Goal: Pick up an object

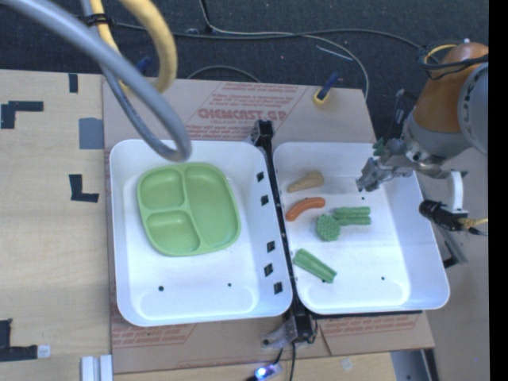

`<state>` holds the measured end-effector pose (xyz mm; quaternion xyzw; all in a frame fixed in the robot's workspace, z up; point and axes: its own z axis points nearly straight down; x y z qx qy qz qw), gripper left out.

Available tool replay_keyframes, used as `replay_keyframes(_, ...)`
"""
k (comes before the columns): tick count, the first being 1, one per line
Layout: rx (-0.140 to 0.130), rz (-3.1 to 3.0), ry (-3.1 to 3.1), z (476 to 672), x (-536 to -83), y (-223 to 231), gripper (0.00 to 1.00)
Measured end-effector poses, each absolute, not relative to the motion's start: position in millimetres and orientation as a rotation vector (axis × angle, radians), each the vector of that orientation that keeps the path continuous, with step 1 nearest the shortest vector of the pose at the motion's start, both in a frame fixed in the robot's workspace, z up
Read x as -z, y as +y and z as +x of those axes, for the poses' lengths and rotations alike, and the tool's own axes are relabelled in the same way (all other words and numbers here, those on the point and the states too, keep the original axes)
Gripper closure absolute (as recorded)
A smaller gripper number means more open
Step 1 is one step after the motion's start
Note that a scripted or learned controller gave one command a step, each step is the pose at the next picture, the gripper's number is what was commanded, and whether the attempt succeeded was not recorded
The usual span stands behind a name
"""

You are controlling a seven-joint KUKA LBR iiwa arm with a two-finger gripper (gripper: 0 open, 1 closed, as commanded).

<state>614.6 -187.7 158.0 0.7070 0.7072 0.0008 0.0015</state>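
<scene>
The right bin [413, 288] holds a tan piece [305, 182], an orange sausage-shaped piece [305, 207], a green broccoli-like piece [340, 221] and a green flat stick [314, 265]. My gripper [371, 177] hangs over the right bin's upper right part, to the right of the tan piece and above the broccoli. Nothing shows between its tips.
The left bin [131, 292] holds a green divided plate [188, 208]. A grey hose [119, 70] and a yellow hose [155, 30] cross the top left. Black clips [270, 248] line the divider between the bins. A cable connector [444, 213] sticks out at the right bin's right rim.
</scene>
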Motion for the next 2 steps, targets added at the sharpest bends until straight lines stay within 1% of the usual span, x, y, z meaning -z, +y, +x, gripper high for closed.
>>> replay_keyframes(1,-0.003,2.217,2.222,615.1,-205,-178,1.0)
replay_keyframes(2,-0.003,2.217,2.22,615.3,-268,-182,1.0)
